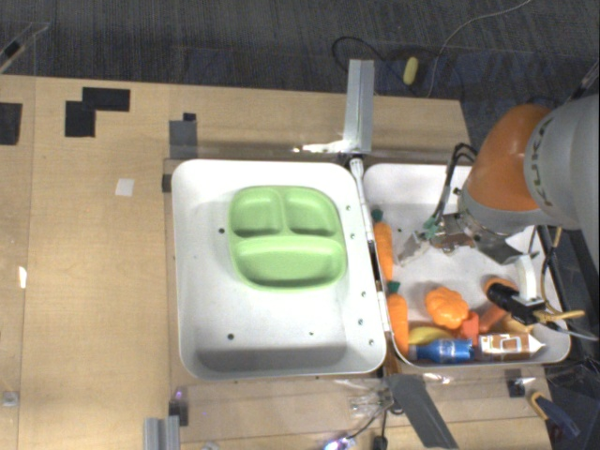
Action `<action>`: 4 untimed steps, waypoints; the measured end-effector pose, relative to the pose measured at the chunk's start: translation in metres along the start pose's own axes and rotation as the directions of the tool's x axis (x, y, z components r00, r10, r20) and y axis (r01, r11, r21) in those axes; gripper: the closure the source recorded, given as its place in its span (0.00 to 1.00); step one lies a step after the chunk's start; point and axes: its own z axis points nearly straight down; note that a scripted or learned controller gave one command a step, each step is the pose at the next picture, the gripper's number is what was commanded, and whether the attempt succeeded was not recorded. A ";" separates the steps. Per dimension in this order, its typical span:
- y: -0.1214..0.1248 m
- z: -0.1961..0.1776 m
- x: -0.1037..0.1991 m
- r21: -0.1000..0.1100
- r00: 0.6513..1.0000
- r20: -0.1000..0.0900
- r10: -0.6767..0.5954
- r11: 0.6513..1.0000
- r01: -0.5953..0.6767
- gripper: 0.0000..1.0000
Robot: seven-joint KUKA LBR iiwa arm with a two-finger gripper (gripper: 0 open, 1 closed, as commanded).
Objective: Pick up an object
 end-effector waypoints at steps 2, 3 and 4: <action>0.066 0.010 -0.047 -0.006 0.993 0.001 0.115 0.993 -0.115 0.00; 0.021 0.006 0.002 -0.013 0.995 0.007 0.096 0.995 -0.096 0.00; -0.075 0.006 0.016 -0.011 0.990 0.001 0.138 0.990 -0.138 0.00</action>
